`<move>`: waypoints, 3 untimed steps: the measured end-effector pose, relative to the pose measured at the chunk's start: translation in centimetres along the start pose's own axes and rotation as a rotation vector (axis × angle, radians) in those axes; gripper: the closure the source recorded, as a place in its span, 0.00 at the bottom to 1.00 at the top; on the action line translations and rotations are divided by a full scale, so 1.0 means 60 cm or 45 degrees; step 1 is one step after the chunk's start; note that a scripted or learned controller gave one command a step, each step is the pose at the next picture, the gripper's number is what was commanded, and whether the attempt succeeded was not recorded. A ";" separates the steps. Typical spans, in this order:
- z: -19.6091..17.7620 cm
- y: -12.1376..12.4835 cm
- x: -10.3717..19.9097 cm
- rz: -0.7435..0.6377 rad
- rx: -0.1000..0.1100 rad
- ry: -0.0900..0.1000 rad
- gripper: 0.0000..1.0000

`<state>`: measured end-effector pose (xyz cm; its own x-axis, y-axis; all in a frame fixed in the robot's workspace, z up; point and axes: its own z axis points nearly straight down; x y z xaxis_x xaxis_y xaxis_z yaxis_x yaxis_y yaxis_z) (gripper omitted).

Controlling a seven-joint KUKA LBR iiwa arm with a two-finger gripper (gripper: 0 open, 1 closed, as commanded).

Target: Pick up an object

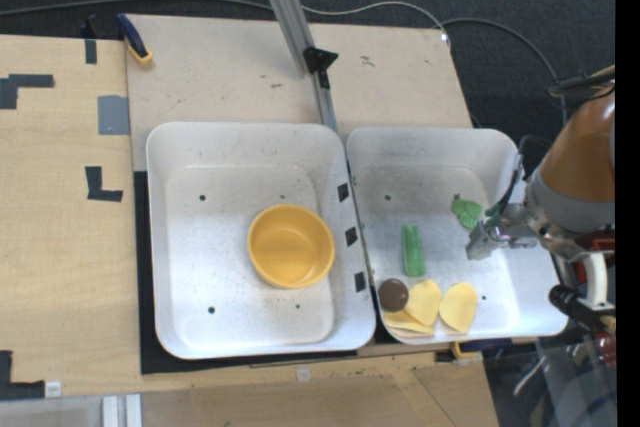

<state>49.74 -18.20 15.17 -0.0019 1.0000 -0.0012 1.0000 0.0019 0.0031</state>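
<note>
at right of frame, the tool (487, 237) hovers beside a small green object (466, 211); we cannot tell its grip state. we would centre over that object before descending.

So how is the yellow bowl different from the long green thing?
The yellow bowl is round and hollow; the long green thing is a thin stick. The bowl looks much bigger. The bowl sits in the left bin, the green thing in the right bin. Both rest on white bin floors.
</note>
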 end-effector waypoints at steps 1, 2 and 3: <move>-0.072 -0.004 -0.006 0.001 0.001 0.000 1.00; -0.176 0.003 0.000 -0.001 -0.003 -0.001 1.00; -0.209 0.003 0.000 0.000 0.003 0.001 1.00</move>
<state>49.91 -18.18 27.69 -0.0019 1.0000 -0.0004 1.0000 0.0019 0.0005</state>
